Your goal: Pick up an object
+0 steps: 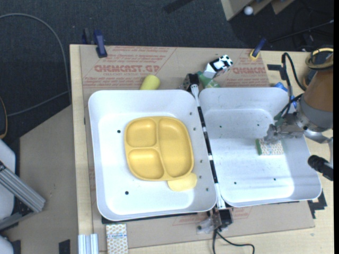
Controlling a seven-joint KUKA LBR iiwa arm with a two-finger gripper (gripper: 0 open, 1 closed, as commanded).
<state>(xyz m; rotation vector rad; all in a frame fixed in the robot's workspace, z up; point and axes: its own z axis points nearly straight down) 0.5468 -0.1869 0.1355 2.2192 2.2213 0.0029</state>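
The two-finger gripper (274, 134) hangs low over the right-hand shallow white bin (238, 184), toward that bin's right edge, with the grey arm and its orange band (320, 97) reaching in behind it. Directly beneath the tool lies a small flat rectangular pad, speckled pale on top with a green strip along its left side (271, 147), resting on the bin floor near the right wall and about midway between the bin's far and near edges. I cannot tell from this slant how the gripper is set or whether it touches the pad, so nothing can be said to be held. The pad looks like a scouring sponge or a thin packet: probably very light, soft enough to give under pressure, and unlikely to break. Its flatness is the difficulty, since it offers little height above the floor; the best hold would seem to be across its short width, pressing down so the edges are caught. In the left-hand white bin (106, 142), a yellow plastic plate divided into three compartments (158, 148) sits near the centre, with a pale yellow rounded piece (183, 182) touching its near edge; these look stiff, smooth and broader, so harder to pinch.
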